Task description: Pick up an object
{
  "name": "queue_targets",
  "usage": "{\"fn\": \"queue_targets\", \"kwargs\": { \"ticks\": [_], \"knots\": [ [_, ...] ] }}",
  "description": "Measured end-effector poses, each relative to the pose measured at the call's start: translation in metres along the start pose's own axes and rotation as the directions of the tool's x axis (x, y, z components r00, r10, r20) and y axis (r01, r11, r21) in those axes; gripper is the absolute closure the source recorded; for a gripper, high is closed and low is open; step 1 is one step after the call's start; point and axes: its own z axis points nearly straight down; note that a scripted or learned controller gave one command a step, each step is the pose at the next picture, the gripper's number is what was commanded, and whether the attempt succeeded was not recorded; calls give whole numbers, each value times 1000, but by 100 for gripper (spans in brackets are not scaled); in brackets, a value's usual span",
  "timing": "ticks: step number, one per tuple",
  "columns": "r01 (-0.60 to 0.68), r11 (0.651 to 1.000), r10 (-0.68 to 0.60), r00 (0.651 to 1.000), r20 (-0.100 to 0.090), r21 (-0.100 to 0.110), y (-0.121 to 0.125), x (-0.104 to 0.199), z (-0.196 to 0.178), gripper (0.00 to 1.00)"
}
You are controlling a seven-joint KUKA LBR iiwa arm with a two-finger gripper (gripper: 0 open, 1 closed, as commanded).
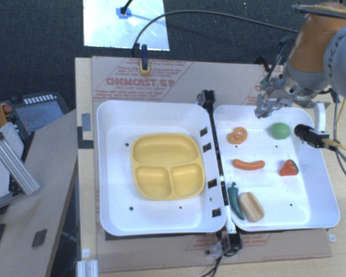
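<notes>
Green ball [280, 130] lies nearest the pincer [264, 109], which hovers over the right bin's [320, 178] far edge; descend centred. Its finger spacing seems too blurred to judge.

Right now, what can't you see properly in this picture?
- Pincer, camera view: too small and dark to tell whether it is open or shut.
- Arm, camera view: cut off by the right and top edges.
- Green vegetable, camera view: lies against the bin divider beside the bread roll; too small to name.
- Red item, camera view: too small to identify.
</notes>
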Motion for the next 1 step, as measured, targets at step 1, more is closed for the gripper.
{"fn": "queue_targets", "kwargs": {
  "ticks": [1],
  "knots": [
    [3, 1000, -3, 1000, -1, 2, -5, 2, -46, 100]
  ]
}}
